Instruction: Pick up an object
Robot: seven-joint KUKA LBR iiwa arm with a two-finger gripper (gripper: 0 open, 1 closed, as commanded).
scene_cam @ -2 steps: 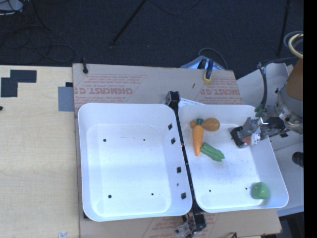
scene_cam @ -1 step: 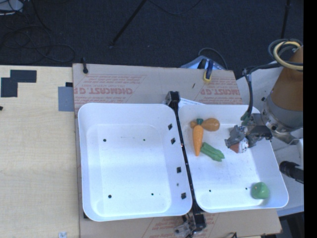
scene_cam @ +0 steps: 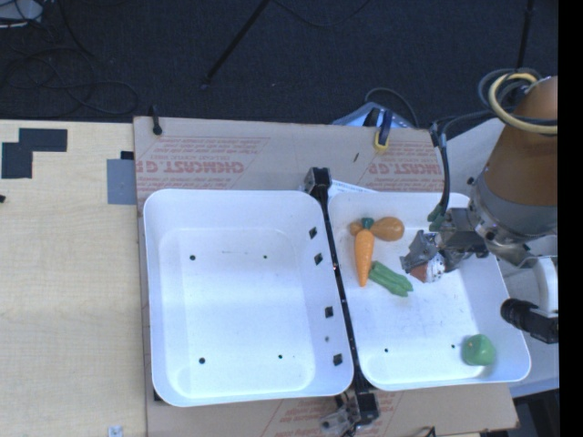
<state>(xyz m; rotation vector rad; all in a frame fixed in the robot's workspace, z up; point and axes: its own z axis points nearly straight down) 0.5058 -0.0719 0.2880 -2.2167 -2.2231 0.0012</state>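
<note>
We are looking down on the worktop (scene_cam: 73, 271) and finding the arm (scene_cam: 524, 167) cut off at the right edge, so much of it is lying outside our sight. The jaws (scene_cam: 424, 260) are hanging low in the right bin (scene_cam: 428, 371), and a small reddish-and-white object (scene_cam: 425, 269) is sitting at their tips; we cannot tell what it is, nor whether it is lying between them or just under them, and their spread is too blurred to judge. Just left of the jaws a green vegetable (scene_cam: 391, 279) is lying, touching an orange carrot (scene_cam: 363, 254), with a brownish potato-like piece (scene_cam: 386, 228) beyond. A green ball (scene_cam: 477, 350) is resting well apart in the near right corner. The left bin (scene_cam: 237, 371) is sitting alongside.
</note>
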